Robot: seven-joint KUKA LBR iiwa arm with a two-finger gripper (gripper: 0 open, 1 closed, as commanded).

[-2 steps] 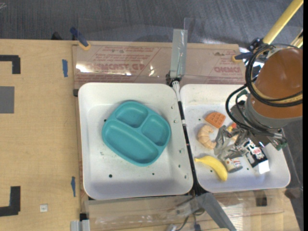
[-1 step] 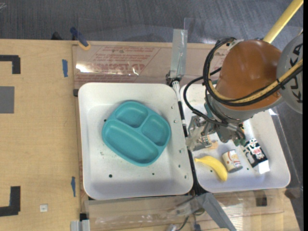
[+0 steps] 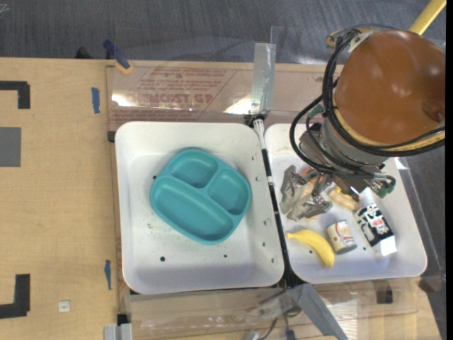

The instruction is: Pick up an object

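The gripper [image 3: 306, 193] hangs low in the right bin [image 3: 410, 261], but whether it grips anything I cannot tell. A banana [image 3: 313, 244], small can [image 3: 343, 236] and carton [image 3: 375, 227] lie at lower right; a teal plate [image 3: 201, 194] fills the left bin [image 3: 134, 211].

In the right bin [image 3: 414, 261], a yellow banana [image 3: 313, 244] lies curved near the front edge. Just beside it sits a small can [image 3: 342, 235] on its side, then a white carton [image 3: 375, 227] with black patches, lying flat.
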